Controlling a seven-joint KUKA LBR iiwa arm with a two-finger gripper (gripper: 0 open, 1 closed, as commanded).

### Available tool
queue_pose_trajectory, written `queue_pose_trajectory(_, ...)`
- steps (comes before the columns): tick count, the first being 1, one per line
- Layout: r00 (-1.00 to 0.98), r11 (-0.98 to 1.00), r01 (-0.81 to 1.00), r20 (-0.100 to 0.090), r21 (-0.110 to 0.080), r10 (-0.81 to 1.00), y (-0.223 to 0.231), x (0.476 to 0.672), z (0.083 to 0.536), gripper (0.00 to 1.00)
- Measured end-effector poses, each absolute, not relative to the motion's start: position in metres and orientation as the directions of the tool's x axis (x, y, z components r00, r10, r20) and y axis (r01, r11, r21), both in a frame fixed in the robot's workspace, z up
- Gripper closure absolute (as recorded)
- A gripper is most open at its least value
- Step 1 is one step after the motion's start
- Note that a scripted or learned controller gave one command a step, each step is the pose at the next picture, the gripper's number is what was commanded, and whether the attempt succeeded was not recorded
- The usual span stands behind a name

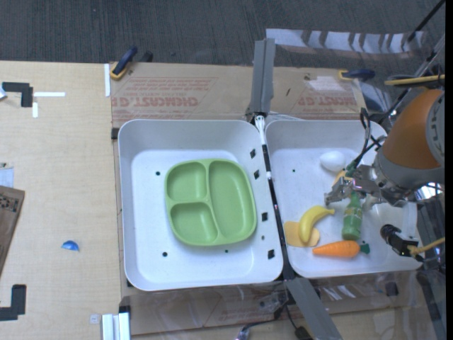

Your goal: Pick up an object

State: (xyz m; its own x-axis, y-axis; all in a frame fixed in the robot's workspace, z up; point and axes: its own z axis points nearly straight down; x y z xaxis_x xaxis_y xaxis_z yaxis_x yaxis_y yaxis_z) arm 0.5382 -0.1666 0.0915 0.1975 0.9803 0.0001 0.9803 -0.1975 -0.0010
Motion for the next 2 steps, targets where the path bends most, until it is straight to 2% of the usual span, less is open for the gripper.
queue_pose_trajectory(1,0.200,-0.200,0.980,0.000,-0.003,0.980,-0.167,0.538,0.100,1.00)
queue_pose_trajectory(2,0.192,-0.192,0.981,-0.001,-0.003,0.981,-0.077,0.547,0.191,1.00)
